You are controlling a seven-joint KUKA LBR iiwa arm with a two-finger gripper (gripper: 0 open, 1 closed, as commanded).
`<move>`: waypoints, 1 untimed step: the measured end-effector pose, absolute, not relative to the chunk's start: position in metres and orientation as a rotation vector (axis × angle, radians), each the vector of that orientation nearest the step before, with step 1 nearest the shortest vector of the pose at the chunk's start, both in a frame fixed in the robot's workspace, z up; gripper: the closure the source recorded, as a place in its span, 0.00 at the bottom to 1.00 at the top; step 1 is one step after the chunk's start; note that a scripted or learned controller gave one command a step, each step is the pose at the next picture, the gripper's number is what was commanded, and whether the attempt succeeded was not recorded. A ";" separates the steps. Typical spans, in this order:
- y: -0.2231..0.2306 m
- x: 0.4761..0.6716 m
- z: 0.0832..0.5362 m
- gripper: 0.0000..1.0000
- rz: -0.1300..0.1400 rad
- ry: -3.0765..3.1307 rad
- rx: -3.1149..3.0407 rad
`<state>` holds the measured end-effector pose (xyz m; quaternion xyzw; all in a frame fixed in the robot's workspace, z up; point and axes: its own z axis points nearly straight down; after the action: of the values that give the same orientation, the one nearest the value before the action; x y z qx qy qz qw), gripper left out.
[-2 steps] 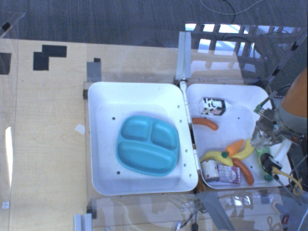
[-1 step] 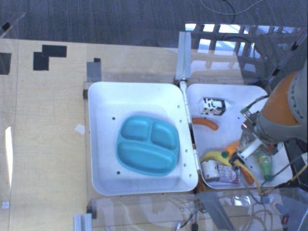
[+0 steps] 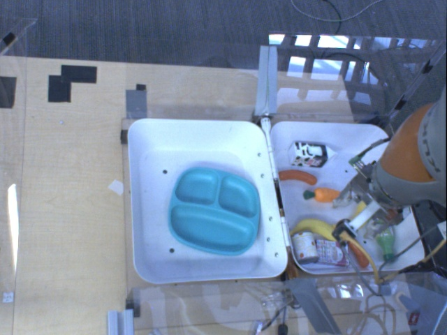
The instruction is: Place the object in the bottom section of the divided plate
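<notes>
A blue divided plate [image 3: 214, 210] lies in the left white bin [image 3: 150, 187], with two small sections at the far side and one wide section at the near side. My gripper [image 3: 372, 223] hangs low over the near right part of the right bin [image 3: 283, 149], below the grey wrist and orange band. Around it lie a yellow banana [image 3: 314, 227], a small can [image 3: 304, 246], a pink and white packet [image 3: 332, 252], a red-orange piece [image 3: 359, 253] and a green item [image 3: 385, 242]. The wrist hides what is under the gripper.
Farther back in the right bin lie a black and white carton [image 3: 309, 153], a red sausage [image 3: 297, 176] and a carrot [image 3: 325, 195]. A raised rim [image 3: 271, 187] divides the two bins. Clear panels stand behind and right of the right bin.
</notes>
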<state>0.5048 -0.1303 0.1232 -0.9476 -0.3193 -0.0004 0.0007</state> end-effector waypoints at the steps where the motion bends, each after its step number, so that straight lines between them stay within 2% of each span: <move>1: -0.129 0.506 0.134 1.00 -0.005 -1.008 -2.974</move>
<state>0.5063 -0.1292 0.1337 -0.9470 -0.3211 -0.0016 0.0008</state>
